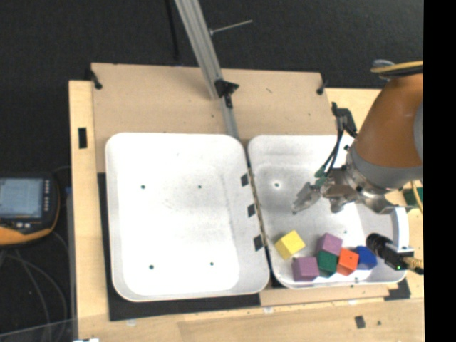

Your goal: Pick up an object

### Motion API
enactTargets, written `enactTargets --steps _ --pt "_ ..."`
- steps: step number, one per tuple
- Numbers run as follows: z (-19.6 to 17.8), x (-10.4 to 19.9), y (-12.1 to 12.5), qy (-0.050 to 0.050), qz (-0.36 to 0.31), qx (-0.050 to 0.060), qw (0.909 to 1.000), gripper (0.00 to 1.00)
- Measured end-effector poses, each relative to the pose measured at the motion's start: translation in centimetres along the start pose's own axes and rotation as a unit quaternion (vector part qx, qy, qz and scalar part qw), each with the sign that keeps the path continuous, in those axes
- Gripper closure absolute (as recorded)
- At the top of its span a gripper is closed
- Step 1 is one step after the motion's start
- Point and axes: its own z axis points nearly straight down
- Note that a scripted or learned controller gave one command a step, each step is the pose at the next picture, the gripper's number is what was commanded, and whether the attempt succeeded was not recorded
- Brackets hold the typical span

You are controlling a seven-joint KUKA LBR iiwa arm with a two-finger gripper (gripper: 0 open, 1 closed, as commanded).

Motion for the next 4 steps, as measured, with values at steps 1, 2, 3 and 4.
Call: enactTargets --steps 1,2,3,4 --pt "3.9 11.8 4.3 0.001 -0.01 0.001 1.0 0.0" --pt "3.7 10.0 9.6 0.0 -0.007 0.001 1.0 0.0" --pt "-4.8 13.4 8.7 0.002 -0.008 -0.002 1.0 0.0" --pt "4.2 17.4 7.8 0.0 -0.008 0.006 0.9999 0.0"
